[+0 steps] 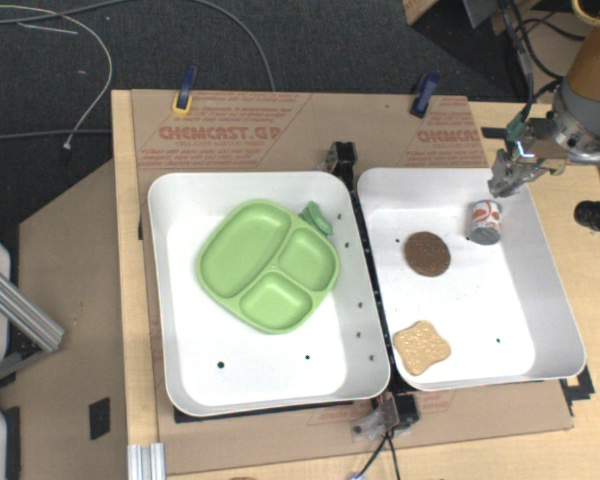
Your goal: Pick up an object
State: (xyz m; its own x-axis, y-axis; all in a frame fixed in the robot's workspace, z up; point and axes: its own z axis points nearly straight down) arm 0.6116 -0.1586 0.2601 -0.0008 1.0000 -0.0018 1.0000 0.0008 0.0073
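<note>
Gripper [502, 182] sits over the far-right corner of the right bin [540, 298], hanging off the arm [580, 118] that comes in from the right. I can't tell from this angle whether it's spread or pressed together; nothing visibly pinched between the tips. Small can [485, 221], white w/ red markings, lies tilted just below the gripper, near the bin's far-right wall; can't confirm contact. Brown round disc [427, 253] is mid-bin, left of the can. Tan cracker-like piece [421, 347] rests near the front-left corner. Left bin [180, 298] holds a green divided plate [268, 265], 3 compartments, w/ a small green bit [317, 218] at its far-right rim. Both bins rest on a cardboard sheet [280, 118].
</note>
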